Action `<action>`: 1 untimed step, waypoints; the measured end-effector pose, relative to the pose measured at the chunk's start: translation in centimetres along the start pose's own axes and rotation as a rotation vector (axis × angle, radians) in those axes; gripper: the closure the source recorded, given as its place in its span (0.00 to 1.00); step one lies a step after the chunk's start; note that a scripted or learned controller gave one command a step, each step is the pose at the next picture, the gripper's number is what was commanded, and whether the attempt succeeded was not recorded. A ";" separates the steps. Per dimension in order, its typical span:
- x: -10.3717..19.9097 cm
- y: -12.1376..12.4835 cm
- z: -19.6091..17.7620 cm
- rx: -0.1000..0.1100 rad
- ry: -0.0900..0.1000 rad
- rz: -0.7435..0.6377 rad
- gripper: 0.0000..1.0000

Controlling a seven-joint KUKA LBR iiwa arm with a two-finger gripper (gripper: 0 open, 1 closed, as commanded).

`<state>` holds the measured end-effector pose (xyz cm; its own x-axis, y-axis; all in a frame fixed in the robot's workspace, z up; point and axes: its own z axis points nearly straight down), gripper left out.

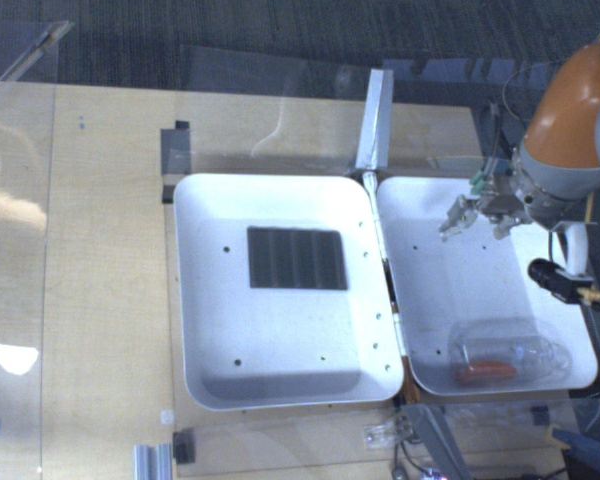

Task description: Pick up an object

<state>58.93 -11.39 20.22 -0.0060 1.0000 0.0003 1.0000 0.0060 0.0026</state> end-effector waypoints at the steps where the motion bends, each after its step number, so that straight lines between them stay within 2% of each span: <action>1: -2.0 -3.5 -5.5 -0.004 -0.002 0.109 0.00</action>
<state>55.47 -13.39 25.76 0.1028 0.9947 -0.0007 0.9947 -0.1028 0.0070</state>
